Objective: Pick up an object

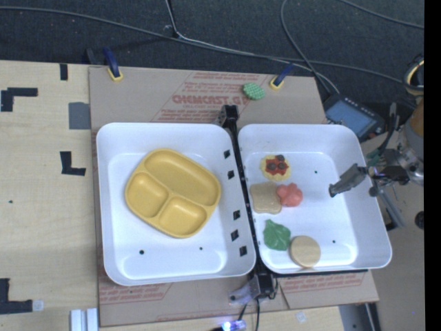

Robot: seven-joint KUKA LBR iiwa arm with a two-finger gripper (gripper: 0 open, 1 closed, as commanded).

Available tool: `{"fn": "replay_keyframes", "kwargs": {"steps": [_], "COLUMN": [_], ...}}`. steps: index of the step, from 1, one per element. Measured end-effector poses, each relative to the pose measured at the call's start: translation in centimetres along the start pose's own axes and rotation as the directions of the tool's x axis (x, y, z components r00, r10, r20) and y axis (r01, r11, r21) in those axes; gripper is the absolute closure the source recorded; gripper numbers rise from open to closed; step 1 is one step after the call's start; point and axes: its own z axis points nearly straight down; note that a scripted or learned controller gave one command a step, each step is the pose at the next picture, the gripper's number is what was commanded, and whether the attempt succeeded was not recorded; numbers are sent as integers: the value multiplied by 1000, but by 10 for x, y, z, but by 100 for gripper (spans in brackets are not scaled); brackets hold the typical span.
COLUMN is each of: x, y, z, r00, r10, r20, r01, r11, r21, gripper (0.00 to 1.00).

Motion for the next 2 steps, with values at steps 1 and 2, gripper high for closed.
{"fn": "replay_keyframes", "kwargs": {"steps": [1,2], "x": [0,-6], "y": [2,-2], "z": [-5,42], "r00": [1000,1000], "r10": [-3,-2], "r20": [2,1], "r01": [4,2], "r11": [1000,1000], "r21": [-9,-5], "gripper": [0,0]}}
